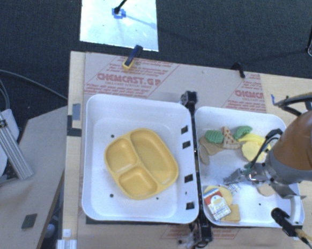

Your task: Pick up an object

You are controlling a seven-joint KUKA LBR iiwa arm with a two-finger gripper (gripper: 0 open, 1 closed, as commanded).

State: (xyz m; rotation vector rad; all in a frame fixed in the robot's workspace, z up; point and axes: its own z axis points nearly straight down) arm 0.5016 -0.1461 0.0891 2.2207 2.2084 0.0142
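The camera view shows, on the tabletop [149,75], the left bin [100,117] holding a yellow divided tray [140,163]. In the right bin [210,117] lie small toy foods: green pieces [215,135], a tan wedge [229,138], a yellow piece [251,150] partly hidden by the arm, and a red-and-white packet [217,202] near the front wall. The arm [302,149], cut off at the right edge, bends down into this bin. Its jaws [236,178] sit low over the bin floor, too blurred to tell their spread.
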